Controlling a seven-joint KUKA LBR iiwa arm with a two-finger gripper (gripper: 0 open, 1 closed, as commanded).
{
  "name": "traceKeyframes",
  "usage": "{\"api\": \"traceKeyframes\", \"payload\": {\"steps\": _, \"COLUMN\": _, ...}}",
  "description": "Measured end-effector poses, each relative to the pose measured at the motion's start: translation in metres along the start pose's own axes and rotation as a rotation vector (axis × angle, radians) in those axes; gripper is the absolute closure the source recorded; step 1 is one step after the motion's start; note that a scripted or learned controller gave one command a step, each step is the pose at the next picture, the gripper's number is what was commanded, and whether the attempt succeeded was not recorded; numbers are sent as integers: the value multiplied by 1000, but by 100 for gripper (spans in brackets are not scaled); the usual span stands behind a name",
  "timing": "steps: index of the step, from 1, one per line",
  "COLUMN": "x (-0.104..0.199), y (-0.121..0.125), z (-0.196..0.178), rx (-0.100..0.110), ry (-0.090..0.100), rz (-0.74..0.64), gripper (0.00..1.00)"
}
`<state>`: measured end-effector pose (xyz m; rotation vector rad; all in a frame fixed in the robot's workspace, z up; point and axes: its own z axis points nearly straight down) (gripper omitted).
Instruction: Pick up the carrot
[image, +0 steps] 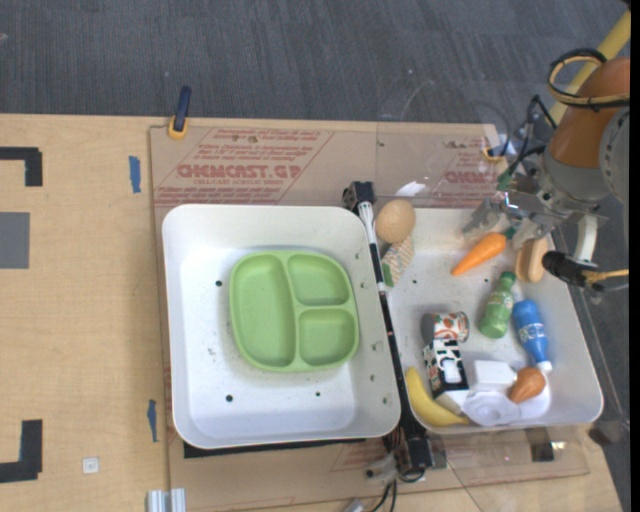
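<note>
step: approach, carrot not yet held | tapered orange carrot lies slantwise at upper right bin, near two-finger metal gripper | finger state: cannot tell | next: descend, straddle carrot's thick end, close

The pointy orange carrot lies in the shallow white plastic bin on the right. Near it are a green plastic bottle, a blue plastic bottle with a white label, a curved yellow banana and a tan egg. The other white plastic bin holds a light green plate with three parts. The grey robot arm has an orange band.
</note>
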<state>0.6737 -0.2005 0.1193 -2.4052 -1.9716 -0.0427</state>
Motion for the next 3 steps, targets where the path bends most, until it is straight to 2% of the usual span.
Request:
{"api": "traceKeyframes", "payload": {"steps": 1, "x": 5, "y": -22, "z": 25, "rx": -17, "ry": 3, "rz": 124, "gripper": 0}}
{"api": "traceKeyframes", "payload": {"steps": 2, "x": 3, "y": -47, "z": 31, "rx": -9, "ry": -5, "rz": 343, "gripper": 0}}
{"api": "traceKeyframes", "payload": {"steps": 3, "x": -3, "y": -47, "z": 19, "rx": -14, "ry": -25, "rz": 335, "gripper": 100}}
